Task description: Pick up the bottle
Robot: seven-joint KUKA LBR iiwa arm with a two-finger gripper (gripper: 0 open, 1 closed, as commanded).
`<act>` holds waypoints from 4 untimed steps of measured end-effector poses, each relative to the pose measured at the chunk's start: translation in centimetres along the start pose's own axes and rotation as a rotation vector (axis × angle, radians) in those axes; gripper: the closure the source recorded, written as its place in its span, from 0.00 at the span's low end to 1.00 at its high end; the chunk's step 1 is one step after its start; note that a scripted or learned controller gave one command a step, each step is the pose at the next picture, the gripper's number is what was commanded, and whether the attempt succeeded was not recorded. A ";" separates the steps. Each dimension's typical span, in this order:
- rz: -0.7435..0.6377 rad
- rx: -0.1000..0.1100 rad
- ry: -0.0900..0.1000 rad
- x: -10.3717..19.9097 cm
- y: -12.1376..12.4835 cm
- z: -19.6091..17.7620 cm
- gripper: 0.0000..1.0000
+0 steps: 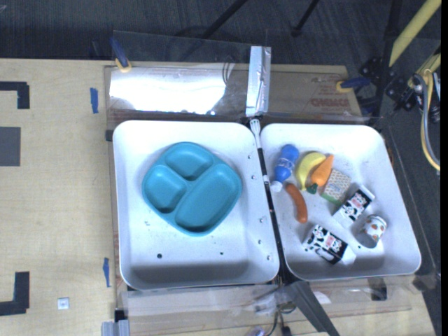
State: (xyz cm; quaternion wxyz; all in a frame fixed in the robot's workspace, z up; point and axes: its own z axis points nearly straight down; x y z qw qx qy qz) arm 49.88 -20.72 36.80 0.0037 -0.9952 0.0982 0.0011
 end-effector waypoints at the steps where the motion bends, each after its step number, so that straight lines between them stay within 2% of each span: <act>1: 0.000 0.002 0.001 -0.2 1.7 -5.7 1.00; 2: 0.001 0.002 0.001 -0.2 1.7 -5.7 0.00; 3: -0.003 0.012 -0.001 0.0 1.6 -6.5 1.00; 4: 0.165 0.001 -0.006 1.6 -2.3 -6.4 1.00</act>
